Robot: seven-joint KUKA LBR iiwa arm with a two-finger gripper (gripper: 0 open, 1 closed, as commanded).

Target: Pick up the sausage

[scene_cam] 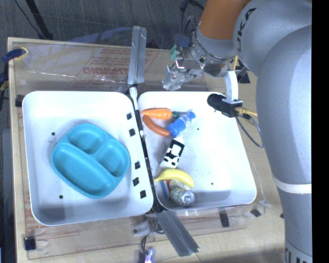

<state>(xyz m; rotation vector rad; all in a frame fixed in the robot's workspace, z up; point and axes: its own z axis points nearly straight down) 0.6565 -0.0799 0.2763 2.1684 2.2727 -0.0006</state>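
The sausage (156, 127), a curved orange-red piece, lies in the right bin (230, 163) near its back left corner, close to the divider. Just behind it lies an orange carrot (157, 114). My gripper (174, 80) hangs over the back rim of the right bin, behind the sausage and a little to its right, well clear of it. Nothing is visibly held in it.
A blue bottle (181, 124) lies right of the sausage, touching the carrot's green end. Further forward are a black-and-white box (174, 153), a banana (174, 177) and a can (182, 196). The left bin (38, 119) holds a blue divided plate (90, 159). The arm's bulk fills the right side.
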